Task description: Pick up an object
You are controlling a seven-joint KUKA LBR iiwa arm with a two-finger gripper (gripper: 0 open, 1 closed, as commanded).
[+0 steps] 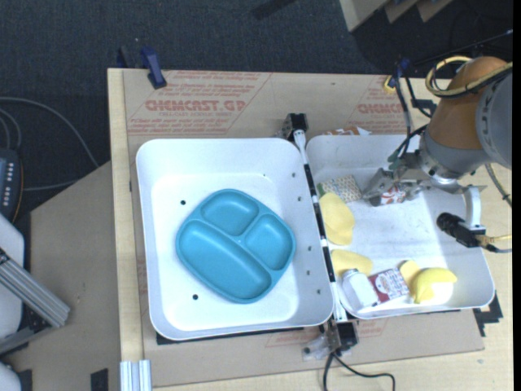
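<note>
The left shallow white bin holds a blue divided plastic plate. The right white bin holds two yellow soft pieces, a yellow lemon-like object and a small red-labelled bottle. The claw hangs low there; its opening cannot be told.

A tabletop covered in brown cardboard printed with red lettering fills the middle of the frame. On it sit two shallow white bins side by side, touching along their inner walls. The left bin holds a blue divided plate with three compartments, lying flat near its centre. The right bin occupies the right half. A blue clamp grips the tabletop's upper left edge. Black clips join the bins at the top, and another sits at the bottom. Dark carpet surrounds the tabletop, with cables at the far left.
</note>
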